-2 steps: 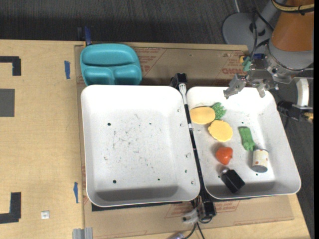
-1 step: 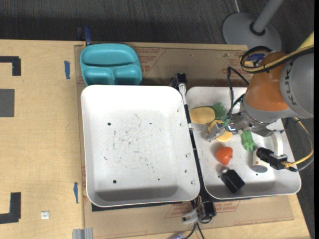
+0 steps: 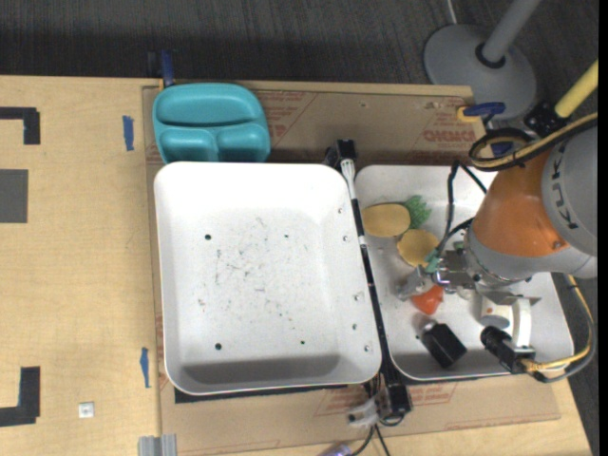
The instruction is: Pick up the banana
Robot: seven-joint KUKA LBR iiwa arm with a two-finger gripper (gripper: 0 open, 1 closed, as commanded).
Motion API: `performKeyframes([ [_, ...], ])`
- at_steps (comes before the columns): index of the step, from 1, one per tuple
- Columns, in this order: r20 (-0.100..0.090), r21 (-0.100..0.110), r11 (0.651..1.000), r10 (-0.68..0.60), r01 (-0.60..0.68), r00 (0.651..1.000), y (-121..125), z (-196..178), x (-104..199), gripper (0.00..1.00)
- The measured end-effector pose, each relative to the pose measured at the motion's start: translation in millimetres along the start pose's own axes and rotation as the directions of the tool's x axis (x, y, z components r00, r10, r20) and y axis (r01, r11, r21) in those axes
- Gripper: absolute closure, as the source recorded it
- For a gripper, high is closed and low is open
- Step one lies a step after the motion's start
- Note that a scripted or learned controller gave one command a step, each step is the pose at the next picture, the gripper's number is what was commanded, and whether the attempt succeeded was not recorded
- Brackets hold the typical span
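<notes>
- Whether the gripper [image 3: 439,274] is spread wide or pinched narrow, we cannot tell: from above, the grey wrist and its cables cover the tip. We see nothing clearly held in it.
- Camera view: the arm [image 3: 518,221] reaches in from the right and bends down over the right bin [image 3: 556,345]. That is probably because all the loose items lie there.
- We take the banana [image 3: 416,247] to be the yellow piece at the middle of the right bin. It lies on the bin floor, just beside the gripper on its far side, and part of it is hidden by the tool. Its shape is too blurred for us to be sure.
- A second yellow lump [image 3: 385,219] lies farther back, near the divider between the bins, with a green piece [image 3: 416,209] touching or just beside it.
- A red piece [image 3: 427,299] lies just on the near side of the gripper, and a black block [image 3: 443,344] lies nearer the front wall.
- We judge the gripper is set low among the clutter for a grasp. The red piece is close enough that it could be caught instead.
- The left bin [image 3: 256,274] shows a scuffed floor. A teal tray [image 3: 209,122] stands behind it on the bench [image 3: 76,255], apart from the work.
- Our count: two bins, one tray, two yellow pieces, one green, one red, one black block, one arm.
</notes>
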State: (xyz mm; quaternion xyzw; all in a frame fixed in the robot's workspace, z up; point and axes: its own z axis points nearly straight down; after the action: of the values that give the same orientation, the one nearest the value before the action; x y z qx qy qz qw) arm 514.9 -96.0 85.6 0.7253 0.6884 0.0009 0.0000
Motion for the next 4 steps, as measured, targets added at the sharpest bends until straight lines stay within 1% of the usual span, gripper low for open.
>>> performKeyframes([
  [1, 0.0, -0.005, 1.0, 0.0, 0.0, 1.0, 1.7, -11.1, 0.5, 1.0],
  [4, 0.001, -0.011, 1.0, 0.001, -0.001, 1.0, 3.4, -40.2, 1.3, 1.0],
])
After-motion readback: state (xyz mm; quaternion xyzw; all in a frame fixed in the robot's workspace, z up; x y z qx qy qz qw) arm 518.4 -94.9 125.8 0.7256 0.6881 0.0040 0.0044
